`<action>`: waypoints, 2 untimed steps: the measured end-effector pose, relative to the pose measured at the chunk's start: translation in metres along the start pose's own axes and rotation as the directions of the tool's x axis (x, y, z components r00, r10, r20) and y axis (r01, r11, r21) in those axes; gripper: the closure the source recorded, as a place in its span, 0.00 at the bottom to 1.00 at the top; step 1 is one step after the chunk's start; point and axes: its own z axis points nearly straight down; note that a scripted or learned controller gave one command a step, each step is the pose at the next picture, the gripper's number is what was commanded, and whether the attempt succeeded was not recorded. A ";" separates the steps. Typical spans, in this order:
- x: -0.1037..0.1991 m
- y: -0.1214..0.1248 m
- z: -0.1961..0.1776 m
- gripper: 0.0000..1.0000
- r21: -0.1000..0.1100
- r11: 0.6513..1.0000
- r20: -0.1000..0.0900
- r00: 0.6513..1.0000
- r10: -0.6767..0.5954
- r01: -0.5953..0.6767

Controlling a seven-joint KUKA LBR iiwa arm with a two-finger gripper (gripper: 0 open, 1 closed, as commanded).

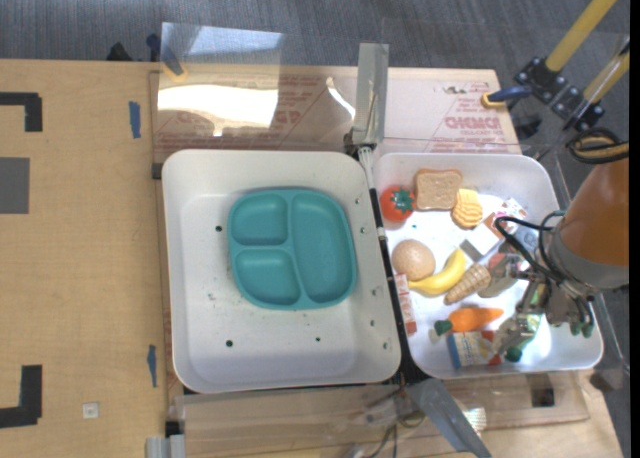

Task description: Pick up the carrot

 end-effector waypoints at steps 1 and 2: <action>0.002 0.063 0.020 0.00 0.004 1.000 0.020 1.000 0.014 -0.014; -0.004 0.065 0.006 1.00 0.005 1.000 0.044 0.999 0.011 -0.011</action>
